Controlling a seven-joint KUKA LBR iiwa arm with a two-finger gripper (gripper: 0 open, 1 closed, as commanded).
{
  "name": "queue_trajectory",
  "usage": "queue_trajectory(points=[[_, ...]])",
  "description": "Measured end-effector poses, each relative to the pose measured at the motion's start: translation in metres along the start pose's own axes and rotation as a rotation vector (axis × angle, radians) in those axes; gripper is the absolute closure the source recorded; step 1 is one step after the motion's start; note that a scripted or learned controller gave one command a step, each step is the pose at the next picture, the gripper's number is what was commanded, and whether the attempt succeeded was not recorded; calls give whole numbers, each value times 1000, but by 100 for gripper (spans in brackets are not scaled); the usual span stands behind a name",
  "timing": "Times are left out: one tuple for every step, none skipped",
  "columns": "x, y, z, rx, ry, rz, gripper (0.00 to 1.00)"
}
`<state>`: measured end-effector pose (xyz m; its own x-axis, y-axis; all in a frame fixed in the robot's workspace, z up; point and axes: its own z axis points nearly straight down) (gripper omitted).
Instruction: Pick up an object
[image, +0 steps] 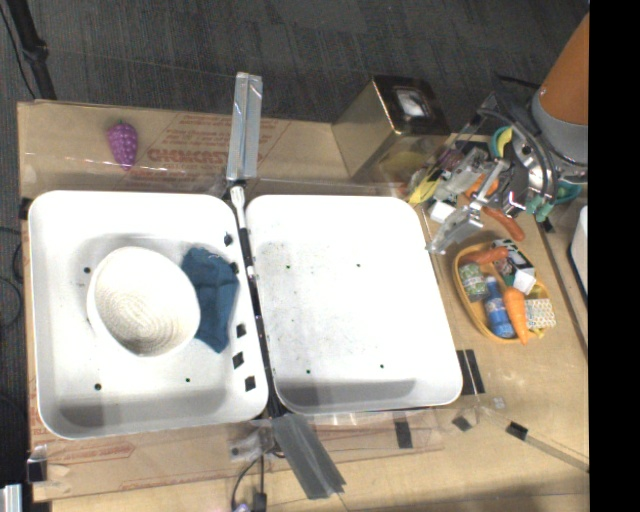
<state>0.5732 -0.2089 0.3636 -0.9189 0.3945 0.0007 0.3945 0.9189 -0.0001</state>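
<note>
White hat (145, 298) touching blue cloth (213, 295) — left bin (60, 405), arm (562, 95) top right

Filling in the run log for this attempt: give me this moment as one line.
arm: parked at upper right, off the bins | left bin: white hat, blue cloth touching it | purple toy: on bench behind | pick: not begun

Both bins, left (60, 400) and right (340, 385), look like smooth white plastic with a dull sheen, the right one speckled with dark grit. The round hat (145, 300) shows a coarse woven, straw-like texture; beside it the blue cloth (212, 295) is soft, matt fabric. The desk (520, 390) is bare, matt wood.
</note>
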Motion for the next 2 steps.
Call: queue_trajectory(points=[[-59,25,-78,0,-6,268,0],[-41,18,-80,0,-1,239,0]])
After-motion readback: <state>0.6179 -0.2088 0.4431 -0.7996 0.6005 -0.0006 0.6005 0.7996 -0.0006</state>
